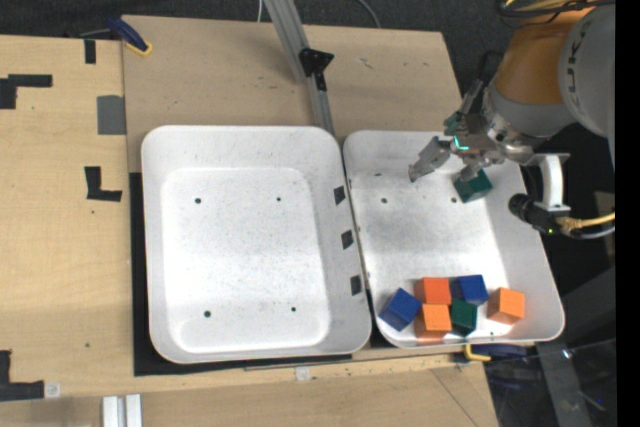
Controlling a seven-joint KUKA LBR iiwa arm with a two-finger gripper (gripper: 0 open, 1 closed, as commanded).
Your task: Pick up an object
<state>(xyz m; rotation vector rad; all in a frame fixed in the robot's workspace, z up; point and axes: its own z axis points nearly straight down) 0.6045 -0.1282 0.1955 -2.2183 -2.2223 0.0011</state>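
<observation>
White bins sit side by side on the tabletop (250,65): the left bin (245,240) fills mid-frame, the right bin (450,235) lies toward the right. Grey and orange, the arm (555,55) enters at upper right. Its tool (455,170) hangs over the right bin's upper part, fingers spread, one touching a dark green block (474,185); whether it is gripped, I cannot tell. Blue, orange and green blocks (450,303) cluster at the bin's lower edge.

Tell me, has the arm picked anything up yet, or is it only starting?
It looks partway. The gripper is over the right bin with a dark green block at one fingertip, though I cannot confirm it is truly gripped or lifted. Left: a secure lift. The other blocks, such as the blue one, lie at the bin's near edge.
</observation>
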